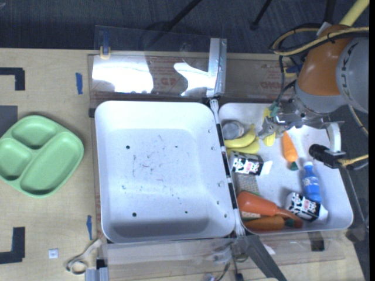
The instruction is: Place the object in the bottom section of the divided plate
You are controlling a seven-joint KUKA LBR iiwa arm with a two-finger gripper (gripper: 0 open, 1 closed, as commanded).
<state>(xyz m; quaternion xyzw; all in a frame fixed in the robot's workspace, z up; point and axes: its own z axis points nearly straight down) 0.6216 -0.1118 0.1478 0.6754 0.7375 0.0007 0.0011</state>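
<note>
— Left bin (155, 163): bare floor, open from above. Green divided plate (40, 155) well apart on the bench (47, 75), nothing standing around it.

— Right bin (337, 186): crowded. Banana (243, 140) by the dividing wall, milk cartons (246, 166), orange carrots (261, 205) along the near edge, blue bottle (312, 184), small orange piece (289, 147). Only narrow white gaps between them. Arm (328, 75) overhanging the far right corner; clear panel (158, 69) upright behind the left bin.

Green plate (40, 156), white bins (158, 113), yellow banana (243, 139).
</note>
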